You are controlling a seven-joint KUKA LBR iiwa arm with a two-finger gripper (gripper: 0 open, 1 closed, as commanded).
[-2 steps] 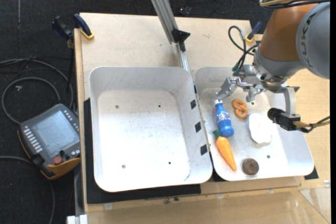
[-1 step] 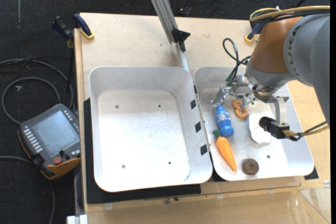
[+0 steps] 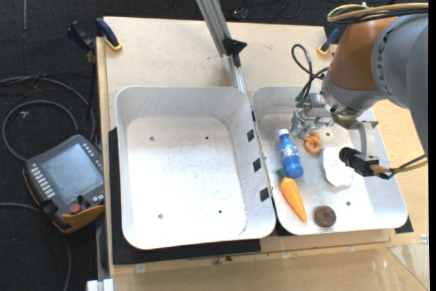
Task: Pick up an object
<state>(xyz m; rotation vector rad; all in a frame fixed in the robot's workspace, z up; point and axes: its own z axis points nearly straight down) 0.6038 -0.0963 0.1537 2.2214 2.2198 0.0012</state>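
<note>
Over the right bin (image 3: 381, 211) we find the arm (image 3: 381, 51) reaching in, wrist low above the bin's upper middle. On the desk (image 3: 170, 51) the left bin (image 3: 129, 105) sits beside it, touching along the shared edge. We judge the step in hand as the descent onto a target.

Objects, largest first: a white lump (image 3: 335, 167) right of centre; a blue bottle (image 3: 291, 155) lying lengthwise; an orange carrot (image 3: 293, 198) just below the bottle, nearly touching it; a brown disc (image 3: 325, 216) near the front rim; a small orange pretzel-like ring (image 3: 313, 143) just beside the gripper (image 3: 303, 126).

Whether the gripper is spread or pressed together we cannot tell; it is too small and shadowed. We see nothing between its fingers.

To do this well, we think the arm should centre over the ring or the bottle's neck, align the closing direction across the narrow side, and keep off the neighbouring pieces so nothing gets nudged away.
</note>
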